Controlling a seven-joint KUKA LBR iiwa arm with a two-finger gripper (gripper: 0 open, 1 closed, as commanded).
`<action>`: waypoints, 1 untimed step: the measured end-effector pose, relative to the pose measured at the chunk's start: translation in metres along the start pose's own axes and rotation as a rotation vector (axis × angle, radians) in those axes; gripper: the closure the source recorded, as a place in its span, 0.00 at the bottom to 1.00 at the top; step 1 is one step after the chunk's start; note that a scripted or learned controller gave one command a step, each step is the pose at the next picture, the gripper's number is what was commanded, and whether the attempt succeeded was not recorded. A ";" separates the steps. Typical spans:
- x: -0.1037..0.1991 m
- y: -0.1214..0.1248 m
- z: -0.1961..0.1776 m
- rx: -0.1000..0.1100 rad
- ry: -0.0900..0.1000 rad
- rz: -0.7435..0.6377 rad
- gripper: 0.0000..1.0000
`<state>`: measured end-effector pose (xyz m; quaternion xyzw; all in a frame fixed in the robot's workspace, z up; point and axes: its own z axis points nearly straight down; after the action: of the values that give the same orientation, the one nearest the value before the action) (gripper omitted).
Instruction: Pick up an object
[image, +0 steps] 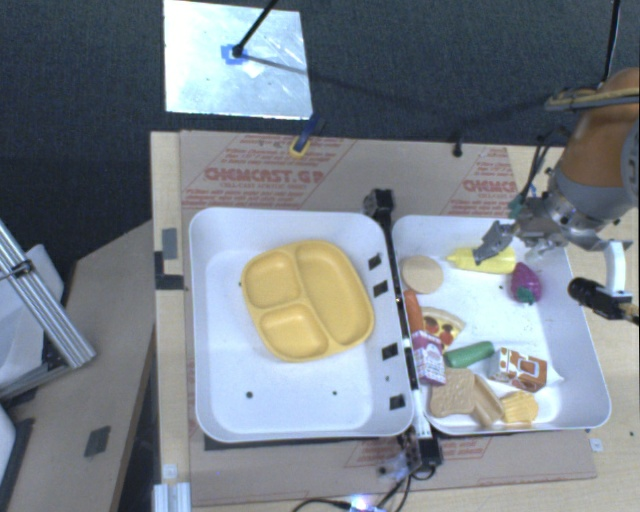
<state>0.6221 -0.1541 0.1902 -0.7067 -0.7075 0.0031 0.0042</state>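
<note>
Crowded along the lower edge of the right bin (590, 395): cracker-shaped pieces (470, 397), a green pickle (468, 353), a small printed carton (522, 369). Open white floor mid-bin. Farther up, a purple eggplant (525, 284), then a yellow banana (482, 261) just beneath the gripper (497, 243) at upper right; finger state impossible to tell. Left bin (215, 400) holding a yellow divided plate (305, 299).

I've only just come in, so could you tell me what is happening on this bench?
The grey and orange arm reaches in with its gripper just above the yellow toy banana at the far end of the right bin, which holds toy food. The left bin holds a yellow divided plate. Nothing is lifted yet.
</note>
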 end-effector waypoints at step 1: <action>0.000 0.003 -0.007 -0.012 -0.002 -0.002 0.00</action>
<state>0.6251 -0.1540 0.1970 -0.7059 -0.7083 -0.0004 -0.0006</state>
